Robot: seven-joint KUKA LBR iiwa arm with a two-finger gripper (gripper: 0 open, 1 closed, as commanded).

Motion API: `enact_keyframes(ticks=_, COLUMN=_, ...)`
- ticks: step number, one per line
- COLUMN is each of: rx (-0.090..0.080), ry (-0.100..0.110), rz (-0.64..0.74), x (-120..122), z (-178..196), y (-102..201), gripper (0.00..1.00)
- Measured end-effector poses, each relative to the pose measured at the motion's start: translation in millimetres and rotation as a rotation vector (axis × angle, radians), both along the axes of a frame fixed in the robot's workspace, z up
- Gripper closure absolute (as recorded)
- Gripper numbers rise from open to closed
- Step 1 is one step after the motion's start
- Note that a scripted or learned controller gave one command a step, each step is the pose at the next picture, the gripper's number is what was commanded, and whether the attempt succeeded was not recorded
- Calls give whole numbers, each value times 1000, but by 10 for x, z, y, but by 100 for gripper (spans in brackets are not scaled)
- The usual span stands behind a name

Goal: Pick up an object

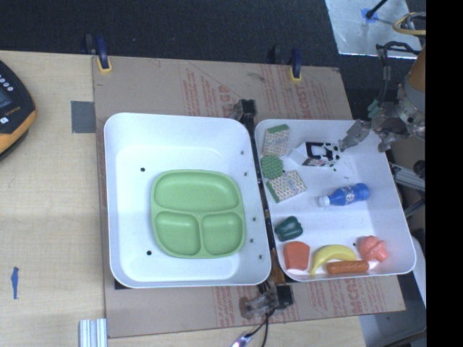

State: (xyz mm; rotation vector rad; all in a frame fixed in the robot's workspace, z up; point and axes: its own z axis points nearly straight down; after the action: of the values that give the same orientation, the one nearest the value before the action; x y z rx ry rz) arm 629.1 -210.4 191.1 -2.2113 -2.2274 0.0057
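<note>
Claw [352, 134] over right bin's [400, 215] upper edge — grip state unclear (too small), near black-white card [320, 152], likely target.

Two bins are sitting side by side on the worktop [51, 215]: the left bin [123, 194] is holding a divided tray [197, 212]. The right bin [394, 215] is holding patterned cloths [278, 163] along its left wall, a bottle [344, 195] at its middle, and a pepper [289, 228], a banana [334, 254] and a sausage [347, 267] lying toward its near edge. The pincer [356, 134] is hanging over the right bin's far right part.
</note>
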Motion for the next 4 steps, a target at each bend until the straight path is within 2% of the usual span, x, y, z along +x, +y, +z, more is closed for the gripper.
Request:
enact_keyframes(ticks=1, rx=-1, ry=-4, rz=1, x=282, z=-679, y=-3, gripper=0)
enact_keyframes(ticks=2, rx=-2, ry=-19, rz=-2, x=325, z=-844, y=528, gripper=0)
enact_keyframes(ticks=3, rx=-7, ry=-24, rz=1, x=345, z=-699, y=510, gripper=100)
enact_keyframes(ticks=4, rx=-1, ry=-4, rz=-5, x=40, z=-454, y=-16, gripper=100)
